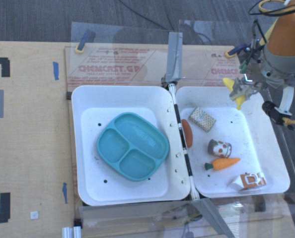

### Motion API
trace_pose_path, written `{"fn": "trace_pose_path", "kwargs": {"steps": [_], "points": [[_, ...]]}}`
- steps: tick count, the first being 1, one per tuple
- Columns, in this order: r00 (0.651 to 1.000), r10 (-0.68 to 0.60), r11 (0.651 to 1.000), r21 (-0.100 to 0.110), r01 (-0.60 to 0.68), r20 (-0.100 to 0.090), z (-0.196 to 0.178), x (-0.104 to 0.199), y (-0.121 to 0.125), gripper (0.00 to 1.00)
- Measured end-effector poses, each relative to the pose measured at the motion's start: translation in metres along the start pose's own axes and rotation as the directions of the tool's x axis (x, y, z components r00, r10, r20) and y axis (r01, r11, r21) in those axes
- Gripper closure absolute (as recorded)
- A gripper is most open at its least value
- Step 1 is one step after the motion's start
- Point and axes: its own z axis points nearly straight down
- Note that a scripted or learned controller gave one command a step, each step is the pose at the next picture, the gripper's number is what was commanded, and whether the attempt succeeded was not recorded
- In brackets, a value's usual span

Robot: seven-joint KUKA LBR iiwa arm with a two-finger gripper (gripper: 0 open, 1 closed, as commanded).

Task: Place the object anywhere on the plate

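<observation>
Gripper (pixel 240 94) hovers over right bin's (pixel 281 180) far corner with a small yellow object (pixel 232 85) at its tip; actual hold cannot be judged. Teal three-compartment plastic plate (pixel 133 145) lies in left bin (pixel 83 108). Advice: carry high across the divider and release low over the plate's middle.

Teal three-compartment plastic plate (pixel 133 146): smooth, semi-gloss. Two shallow white plastic bins (pixel 88 113): matt, lightly speckled. Pale wood-grain desk (pixel 28 148): smooth, matt.
</observation>
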Motion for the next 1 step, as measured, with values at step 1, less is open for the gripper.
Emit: {"fn": "trace_pose_path", "kwargs": {"steps": [1], "points": [[0.997, 0.072, 0.997, 0.002, -0.072, -0.002, 0.0181, 0.0580, -0.0398, 1.00]]}}
